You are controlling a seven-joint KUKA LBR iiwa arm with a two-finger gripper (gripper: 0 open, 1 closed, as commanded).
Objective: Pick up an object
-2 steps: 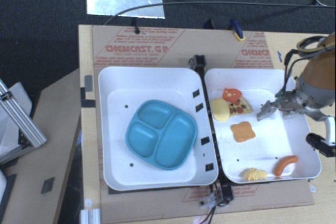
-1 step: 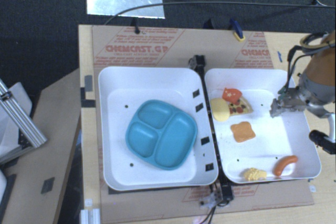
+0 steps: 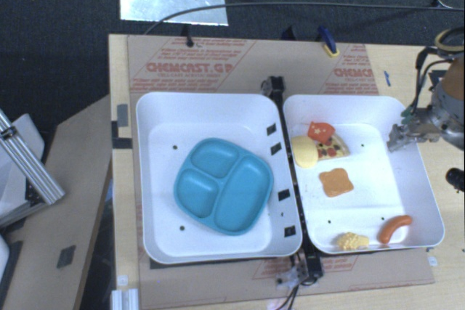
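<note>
The right bin (image 3: 407, 178) holds several toy foods. A red strawberry-like piece (image 3: 320, 130) lies at its back left, beside a pizza slice (image 3: 332, 148) and a pale yellow round piece (image 3: 304, 152). An orange toast slice (image 3: 336, 182) sits mid-bin. A sausage (image 3: 394, 229) and a yellow crumbly piece (image 3: 352, 241) rest near the front wall. My gripper (image 3: 404, 136) hangs at the right bin's far right rim, apart from all the foods, with the arm behind it at the frame edge.
The left bin (image 3: 156, 156) carries a blue divided plate (image 3: 223, 185). A black clip strip (image 3: 280, 156) joins the two bins. Cardboard (image 3: 218, 65) lies under both, and a metal rail (image 3: 29, 163) stands at the far left.
</note>
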